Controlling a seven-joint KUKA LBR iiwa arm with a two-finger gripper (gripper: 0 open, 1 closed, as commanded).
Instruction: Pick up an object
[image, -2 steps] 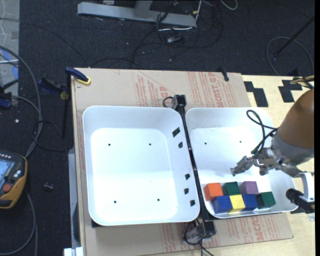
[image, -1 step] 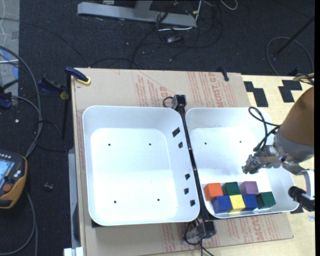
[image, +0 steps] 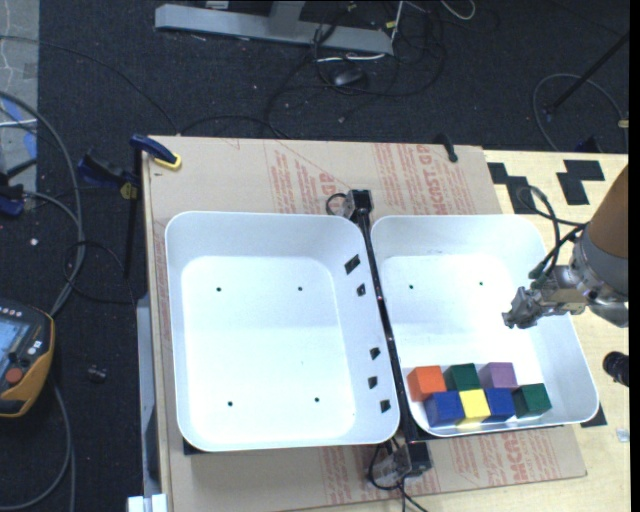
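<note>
A single fixed camera sits high above the bench (image: 300, 170) and looks down at a slant. It stands far enough back to take in both white bins (image: 200, 240), the bench edges and the dark floor (image: 80, 80) around them, with cables.

Robotics lab, test station.

Dark carpeted floor (image: 90, 80) strewn with loose cables (image: 60, 215); plywood-topped counter (image: 300, 175) with a blue and yellow clamp (image: 155, 152) at its corner; two white bins (image: 265, 235) side by side, small markers on the divide; yellow-cased handheld unit (image: 22, 355) on the floor; grey equipment base (image: 270, 25) behind.
</note>
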